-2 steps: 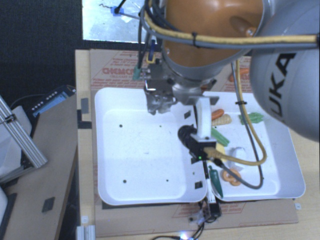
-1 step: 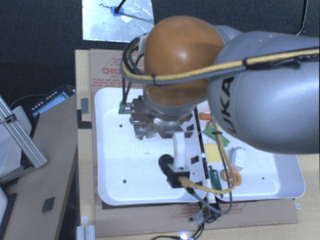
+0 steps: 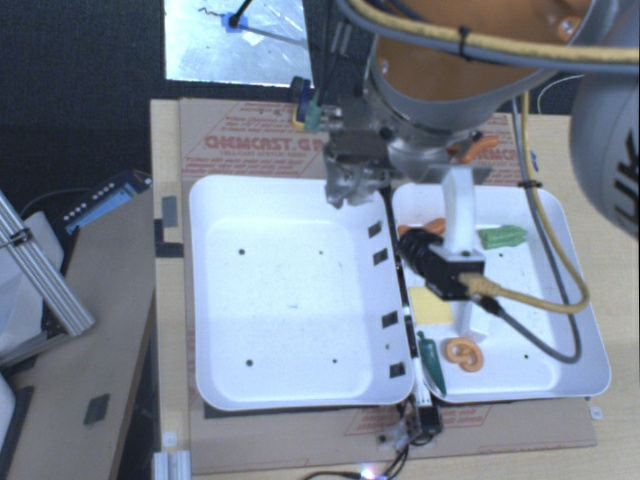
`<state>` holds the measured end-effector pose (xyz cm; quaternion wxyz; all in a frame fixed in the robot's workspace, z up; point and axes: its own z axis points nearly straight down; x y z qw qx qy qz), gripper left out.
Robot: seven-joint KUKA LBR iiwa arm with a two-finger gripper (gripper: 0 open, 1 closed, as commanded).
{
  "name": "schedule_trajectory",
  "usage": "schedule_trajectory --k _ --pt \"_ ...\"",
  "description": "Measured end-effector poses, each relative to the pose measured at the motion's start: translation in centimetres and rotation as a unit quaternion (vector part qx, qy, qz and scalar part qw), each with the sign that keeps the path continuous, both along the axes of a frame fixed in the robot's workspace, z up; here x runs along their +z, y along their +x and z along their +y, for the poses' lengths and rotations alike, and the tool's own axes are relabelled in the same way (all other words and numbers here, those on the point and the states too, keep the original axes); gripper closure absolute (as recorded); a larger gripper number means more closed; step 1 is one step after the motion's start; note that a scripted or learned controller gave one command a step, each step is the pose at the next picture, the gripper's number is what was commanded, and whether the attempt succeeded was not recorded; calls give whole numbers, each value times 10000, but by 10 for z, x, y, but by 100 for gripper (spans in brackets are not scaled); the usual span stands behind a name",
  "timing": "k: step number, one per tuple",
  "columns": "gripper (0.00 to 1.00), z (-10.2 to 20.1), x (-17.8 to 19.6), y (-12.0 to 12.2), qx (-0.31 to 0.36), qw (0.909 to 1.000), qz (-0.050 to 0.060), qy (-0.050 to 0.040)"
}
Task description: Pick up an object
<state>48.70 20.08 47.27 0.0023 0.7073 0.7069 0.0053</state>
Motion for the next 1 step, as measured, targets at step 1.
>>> schedule_trajectory --k 1 --pt "100 35 -205 -1 13 9999 108 -42"
